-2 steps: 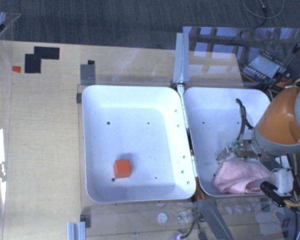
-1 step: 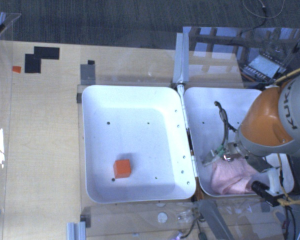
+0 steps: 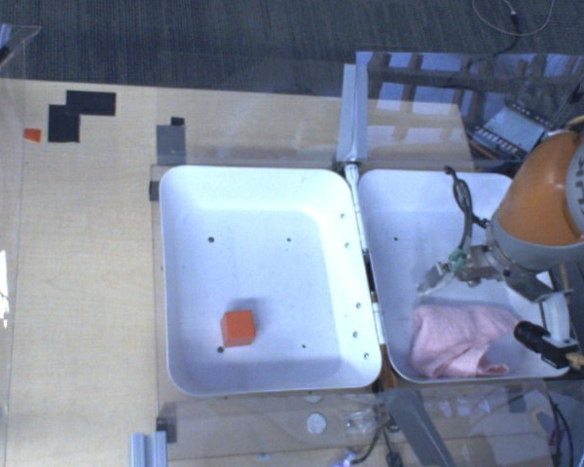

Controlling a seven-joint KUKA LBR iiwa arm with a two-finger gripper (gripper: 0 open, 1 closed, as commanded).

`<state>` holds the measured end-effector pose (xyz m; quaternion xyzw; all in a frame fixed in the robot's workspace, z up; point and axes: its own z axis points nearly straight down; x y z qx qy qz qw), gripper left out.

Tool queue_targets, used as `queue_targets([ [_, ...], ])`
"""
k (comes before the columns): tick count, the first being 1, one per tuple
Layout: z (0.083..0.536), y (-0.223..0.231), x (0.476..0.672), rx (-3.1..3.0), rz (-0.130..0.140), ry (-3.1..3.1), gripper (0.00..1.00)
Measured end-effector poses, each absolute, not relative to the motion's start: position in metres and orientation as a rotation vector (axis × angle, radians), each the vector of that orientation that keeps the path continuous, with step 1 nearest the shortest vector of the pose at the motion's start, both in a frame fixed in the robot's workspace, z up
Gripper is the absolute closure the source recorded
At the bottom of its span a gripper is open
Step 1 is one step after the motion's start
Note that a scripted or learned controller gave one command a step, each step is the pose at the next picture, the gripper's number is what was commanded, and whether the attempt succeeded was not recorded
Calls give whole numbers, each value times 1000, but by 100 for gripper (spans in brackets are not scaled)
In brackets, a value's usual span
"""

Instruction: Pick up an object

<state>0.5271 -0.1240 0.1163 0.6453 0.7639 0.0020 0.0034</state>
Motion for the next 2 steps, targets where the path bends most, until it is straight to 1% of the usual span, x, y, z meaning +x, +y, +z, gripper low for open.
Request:
queue_targets([
  [1,91,-94,493,2023,15,2379,0],
  [2,97,-135,541,2064,7,2359,0],
])
